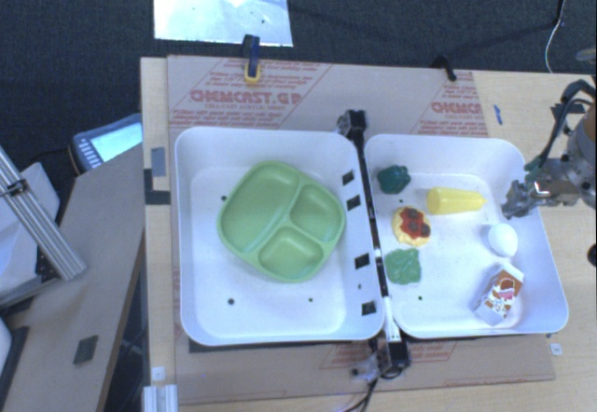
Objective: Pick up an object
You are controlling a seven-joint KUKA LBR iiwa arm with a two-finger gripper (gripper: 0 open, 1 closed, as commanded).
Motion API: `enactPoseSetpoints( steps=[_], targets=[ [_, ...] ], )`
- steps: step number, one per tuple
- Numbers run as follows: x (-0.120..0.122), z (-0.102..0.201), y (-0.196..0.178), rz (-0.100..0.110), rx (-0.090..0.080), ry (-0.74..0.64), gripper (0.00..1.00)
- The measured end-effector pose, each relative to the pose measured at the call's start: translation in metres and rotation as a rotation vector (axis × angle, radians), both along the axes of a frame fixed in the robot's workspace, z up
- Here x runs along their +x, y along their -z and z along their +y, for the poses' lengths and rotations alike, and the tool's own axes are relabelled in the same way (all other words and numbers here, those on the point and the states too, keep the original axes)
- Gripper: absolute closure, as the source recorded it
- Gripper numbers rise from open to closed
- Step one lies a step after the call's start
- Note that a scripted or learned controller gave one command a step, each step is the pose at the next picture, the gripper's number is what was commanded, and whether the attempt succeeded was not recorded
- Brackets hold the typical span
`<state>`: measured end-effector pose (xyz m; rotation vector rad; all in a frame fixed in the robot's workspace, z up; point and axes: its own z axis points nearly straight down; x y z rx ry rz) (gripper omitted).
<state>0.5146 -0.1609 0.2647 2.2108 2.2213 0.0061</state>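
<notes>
We see no obj between the gripper's fingers; candidates all sit in the right bin (pixel 536 256). Closest to the gripper (pixel 519 199): a white egg (pixel 503 239), near the bin's right wall, just below the gripper. Yellow corn piece (pixel 455 201) lies on its side toward the bin's upper middle, left of the gripper. Just below-left of the corn, a small pizza-like round w/ red & yellow top (pixel 411 226). Dark green broccoli-like piece (pixel 393 179) sits upper left, near the divider. Paler green leafy piece (pixel 403 266) lies below the pizza round, close to it; we can't tell if they touch. A small milk carton (pixel 500 296), tilted, sits at the lower right corner.

Gripper hangs over the right bin's right rim, at the arm's end coming in from the right; whether fingers are apart or together we can't tell at this res.

Left bin (pixel 205 308) holds a light green divided plate (pixel 281 221), three compartments, roughly centered. Both bins rest on a cardboard sheet (pixel 308 89) atop the bench.
</notes>
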Motion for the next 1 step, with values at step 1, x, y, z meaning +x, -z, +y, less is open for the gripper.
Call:
enactPoseSetpoints(
  steps=[1],
  targets=[
    [0.0156, 0.0475, -0.0041, 0.004, 0.003, -0.005, 1.00]
  ],
)
